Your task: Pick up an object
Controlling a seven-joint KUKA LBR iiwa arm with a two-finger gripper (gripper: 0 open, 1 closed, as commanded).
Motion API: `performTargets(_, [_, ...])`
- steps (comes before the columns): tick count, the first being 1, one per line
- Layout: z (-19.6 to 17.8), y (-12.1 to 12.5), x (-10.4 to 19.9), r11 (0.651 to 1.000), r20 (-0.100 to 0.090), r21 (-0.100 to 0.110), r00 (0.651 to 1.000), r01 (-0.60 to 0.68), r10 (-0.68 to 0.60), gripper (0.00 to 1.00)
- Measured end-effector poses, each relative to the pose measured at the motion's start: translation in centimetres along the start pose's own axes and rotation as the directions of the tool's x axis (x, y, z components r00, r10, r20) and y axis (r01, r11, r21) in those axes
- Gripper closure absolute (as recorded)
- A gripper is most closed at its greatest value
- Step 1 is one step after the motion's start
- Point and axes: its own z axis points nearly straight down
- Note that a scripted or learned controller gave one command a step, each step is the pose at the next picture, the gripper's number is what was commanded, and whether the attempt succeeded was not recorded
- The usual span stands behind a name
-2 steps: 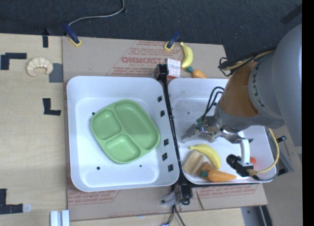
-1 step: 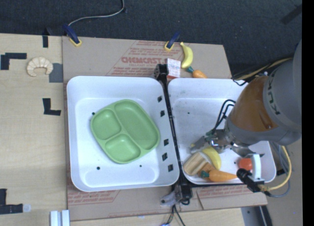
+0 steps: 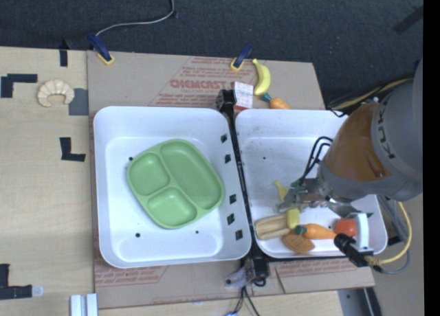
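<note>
- Two white bins sit side by side on your bench: the left bin (image 3: 110,170) and the right bin (image 3: 275,129), touching along a black divider (image 3: 232,170).
- You have the arm (image 3: 375,150) reaching in over the right bin's right half, its orange band facing the camera.
- Your gripper (image 3: 294,198) hangs low in the right bin, near that bin's front edge and left of the arm's body.
- Whether the jaws are wide, narrow or closed on anything, you cannot tell; the tip is a dark blur from this angle.
- A small yellow piece (image 3: 280,189) lies just beside the gripper, on its left; contact between them is unclear.
- Toys cluster along the right bin's front wall, just in front of the gripper: a tan roll (image 3: 270,226), a yellow block (image 3: 294,217), a carrot (image 3: 317,231), a brown piece (image 3: 298,242) and a red piece (image 3: 346,226).
- The roll lies nearest the divider, the red piece farthest from it.
- A green plate (image 3: 175,183) with three compartments rests tilted in the middle of the left bin.
- Behind the right bin, on the cardboard, you can see a banana (image 3: 261,77).
- A croissant (image 3: 55,92) lies well left of the left bin, on the bench.
</note>
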Motion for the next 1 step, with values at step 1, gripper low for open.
performTargets(1, [-8.84,4.61,8.41,1.000,-0.005,0.006,1.000,0.004,-0.003,1.00])
